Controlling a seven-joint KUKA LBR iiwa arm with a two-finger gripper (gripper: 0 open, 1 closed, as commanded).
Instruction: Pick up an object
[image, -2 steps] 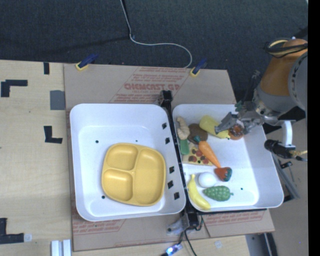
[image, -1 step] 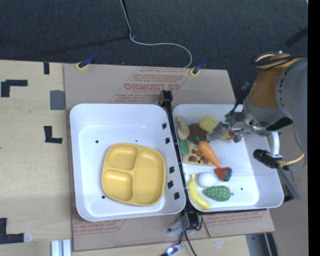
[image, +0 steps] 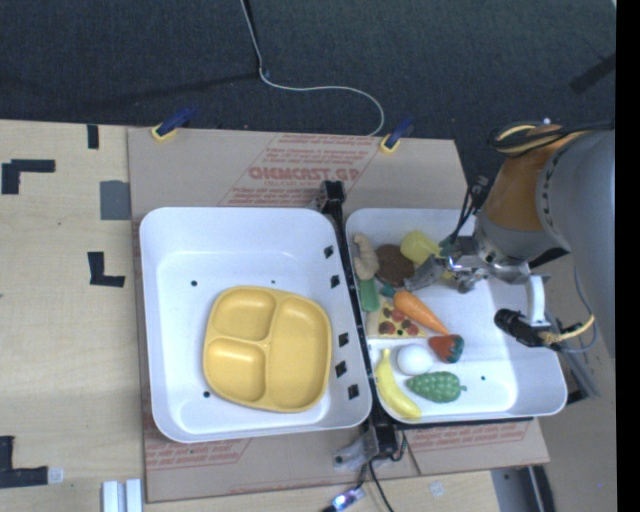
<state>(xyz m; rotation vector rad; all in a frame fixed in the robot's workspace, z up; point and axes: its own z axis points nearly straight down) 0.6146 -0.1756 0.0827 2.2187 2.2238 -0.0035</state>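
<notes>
The right bin (image: 500, 375) holds several toy foods. A yellow lemon (image: 418, 245) and a brown cookie (image: 393, 266) lie at the back, with a tan potato (image: 366, 258) at the left wall. An orange carrot (image: 421, 311) lies in the middle, beside a pizza slice (image: 393, 322). A strawberry (image: 447, 347), a white egg (image: 411, 358), a banana (image: 394, 389) and green grapes (image: 435, 385) sit toward the front. My gripper (image: 452, 269) hangs low over the bin's back half, just right of the lemon and above the carrot's thick end. Nothing visibly sits in it.
The left bin (image: 175, 250) bears a yellow divided plate (image: 268, 347). A green piece (image: 370, 294) lies by the wall between the bins. The grey arm with its orange band (image: 520, 190) covers the right bin's back right corner. A black cable fitting (image: 520, 326) hangs over the right rim.
</notes>
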